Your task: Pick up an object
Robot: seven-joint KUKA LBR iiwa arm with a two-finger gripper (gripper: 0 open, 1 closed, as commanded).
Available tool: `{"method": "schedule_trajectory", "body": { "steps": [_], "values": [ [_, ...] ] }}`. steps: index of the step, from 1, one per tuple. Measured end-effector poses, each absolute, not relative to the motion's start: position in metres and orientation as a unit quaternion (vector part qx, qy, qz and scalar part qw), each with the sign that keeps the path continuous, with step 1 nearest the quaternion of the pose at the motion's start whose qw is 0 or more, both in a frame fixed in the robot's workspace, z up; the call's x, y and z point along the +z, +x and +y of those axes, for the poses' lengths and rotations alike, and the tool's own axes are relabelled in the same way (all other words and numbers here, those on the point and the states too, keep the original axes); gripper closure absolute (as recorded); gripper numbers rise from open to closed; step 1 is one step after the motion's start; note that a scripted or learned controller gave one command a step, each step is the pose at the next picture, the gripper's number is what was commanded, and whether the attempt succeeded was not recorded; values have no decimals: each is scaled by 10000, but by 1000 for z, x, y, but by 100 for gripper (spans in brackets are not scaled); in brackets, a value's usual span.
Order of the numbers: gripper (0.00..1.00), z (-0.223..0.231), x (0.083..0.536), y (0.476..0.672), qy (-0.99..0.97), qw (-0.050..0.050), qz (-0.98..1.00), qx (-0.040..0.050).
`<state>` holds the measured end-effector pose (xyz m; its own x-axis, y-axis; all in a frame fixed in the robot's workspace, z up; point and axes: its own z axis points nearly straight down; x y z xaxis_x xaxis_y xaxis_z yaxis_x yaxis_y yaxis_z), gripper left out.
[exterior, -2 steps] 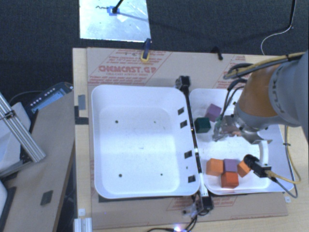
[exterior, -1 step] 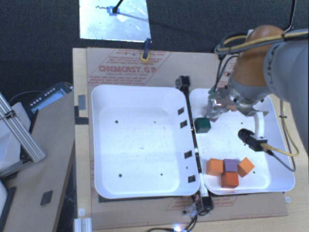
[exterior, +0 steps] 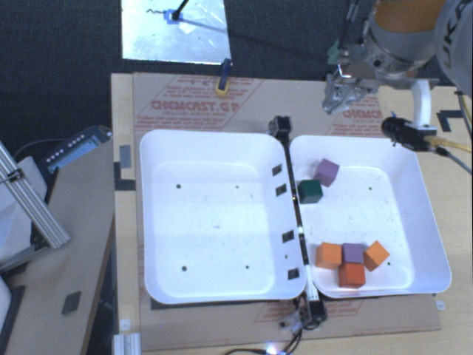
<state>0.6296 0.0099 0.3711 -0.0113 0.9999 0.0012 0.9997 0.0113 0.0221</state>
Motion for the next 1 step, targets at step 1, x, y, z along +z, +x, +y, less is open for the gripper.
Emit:
{"method": "schedule_trajectory", "body": {
  "steps": [1],
  "values": [
    [100, 3, 417, 671, 7050, 45, 7092, 35]
  ]
}}
